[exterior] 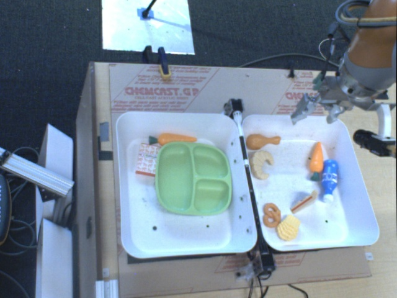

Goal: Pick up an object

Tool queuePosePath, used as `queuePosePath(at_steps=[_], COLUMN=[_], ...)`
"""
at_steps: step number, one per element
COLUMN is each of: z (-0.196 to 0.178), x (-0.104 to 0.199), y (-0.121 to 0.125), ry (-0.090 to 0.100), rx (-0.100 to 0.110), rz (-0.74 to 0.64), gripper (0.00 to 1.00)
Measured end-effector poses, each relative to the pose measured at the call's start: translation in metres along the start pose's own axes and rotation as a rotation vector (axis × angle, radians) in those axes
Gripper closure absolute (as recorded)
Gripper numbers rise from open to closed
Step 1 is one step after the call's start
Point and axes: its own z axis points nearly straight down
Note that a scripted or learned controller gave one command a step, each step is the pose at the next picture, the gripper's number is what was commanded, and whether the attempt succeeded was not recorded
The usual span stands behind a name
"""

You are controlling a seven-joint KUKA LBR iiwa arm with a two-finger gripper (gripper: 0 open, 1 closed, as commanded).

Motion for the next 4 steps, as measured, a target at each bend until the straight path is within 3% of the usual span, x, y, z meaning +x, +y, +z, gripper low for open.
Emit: queuePosePath(at_steps=[1, 2, 3, 4], z=[0.043, 0.098, 0.186, 0.126], x=[-0.085, -0.095, -0.095, -0.095], y=[-0.019, 0.000, -0.001, -0.011], ry=[-0.002, 0.000, 0.000, -0.002], rx=[0.001, 0.001, 0.002, -0.003], rz=[0.002, 0.002, 0.002, 0.002], gripper=[0.00, 0.00, 0.00, 0.00])
